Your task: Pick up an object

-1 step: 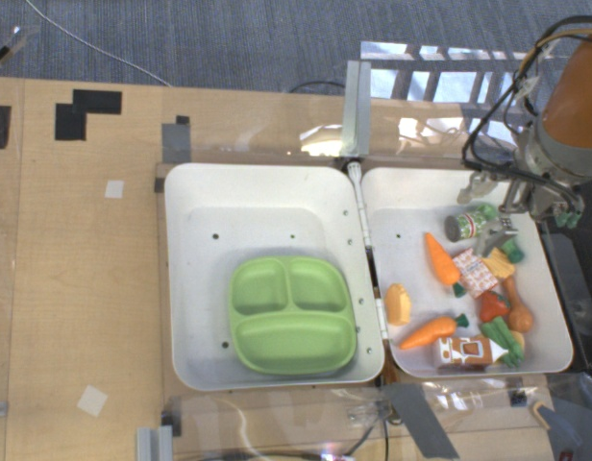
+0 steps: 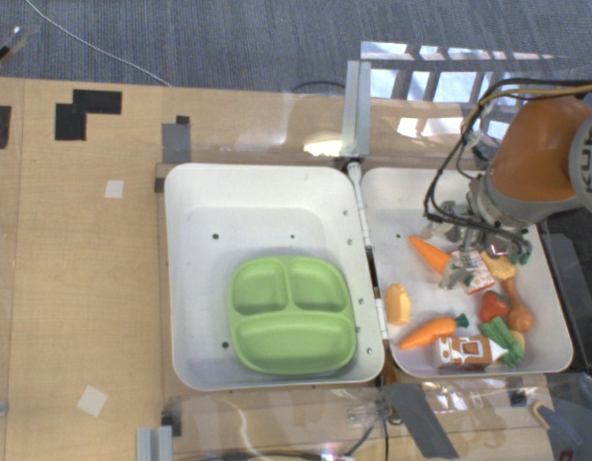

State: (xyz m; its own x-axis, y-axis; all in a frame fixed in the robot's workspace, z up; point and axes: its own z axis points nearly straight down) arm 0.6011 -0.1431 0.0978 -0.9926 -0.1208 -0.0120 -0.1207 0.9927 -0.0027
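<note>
The right bin (image 2: 392, 200) holds several toy foods. An orange carrot (image 2: 431, 254) lies near its middle, and a second carrot (image 2: 426, 332) with a green top lies lower down. A yellow piece (image 2: 399, 303) sits by the left wall, and a small white and orange carton (image 2: 464, 351) lies at the front. A red piece (image 2: 493, 307), a green piece (image 2: 503, 336) and a white-red packet (image 2: 481, 278) crowd the right side. My gripper (image 2: 461, 271) hangs low in this bin, just right of the upper carrot and touching or nearly touching the packet.
The left bin (image 2: 195, 209) holds a green divided plate (image 2: 291, 313) toward its front. A raised wall (image 2: 365, 257) separates the two bins. Cables loop from the arm's orange band (image 2: 531, 157) over the back right of the bin.
</note>
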